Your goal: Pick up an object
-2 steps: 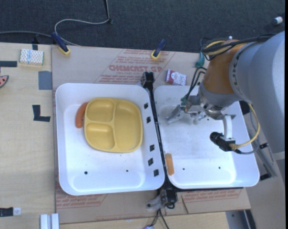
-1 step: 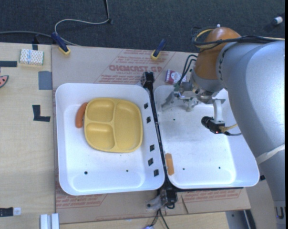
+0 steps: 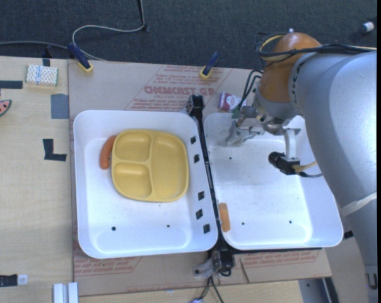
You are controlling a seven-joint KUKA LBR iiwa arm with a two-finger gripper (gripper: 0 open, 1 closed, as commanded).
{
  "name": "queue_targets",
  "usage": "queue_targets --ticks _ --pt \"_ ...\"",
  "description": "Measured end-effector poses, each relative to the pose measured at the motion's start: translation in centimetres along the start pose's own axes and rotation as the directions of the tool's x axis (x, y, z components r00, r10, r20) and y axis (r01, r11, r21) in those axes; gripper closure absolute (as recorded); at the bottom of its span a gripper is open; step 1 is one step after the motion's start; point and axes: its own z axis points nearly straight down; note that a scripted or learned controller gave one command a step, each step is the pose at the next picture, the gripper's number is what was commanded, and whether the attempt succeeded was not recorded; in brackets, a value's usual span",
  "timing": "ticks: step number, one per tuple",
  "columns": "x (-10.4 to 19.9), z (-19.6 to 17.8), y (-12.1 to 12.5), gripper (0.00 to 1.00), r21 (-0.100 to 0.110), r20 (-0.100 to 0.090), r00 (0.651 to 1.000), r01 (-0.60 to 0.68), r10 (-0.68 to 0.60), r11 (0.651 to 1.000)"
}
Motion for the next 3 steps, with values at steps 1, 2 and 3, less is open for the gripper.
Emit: queue_targets --ticks 1,2,3 --pt "-0.03 0.02 -0.01 0.00 0.000 0.001 1.000 0.000 0.000 1.000" --pt "-0.01 -0.94 -0.02 1.00 0.001 0.002 1.000 0.001 -0.001 1.000" --pt "-0.04 -0.93 -0.02 0.00 0.001 0.003 1.000 0.001 -0.001 1.000"
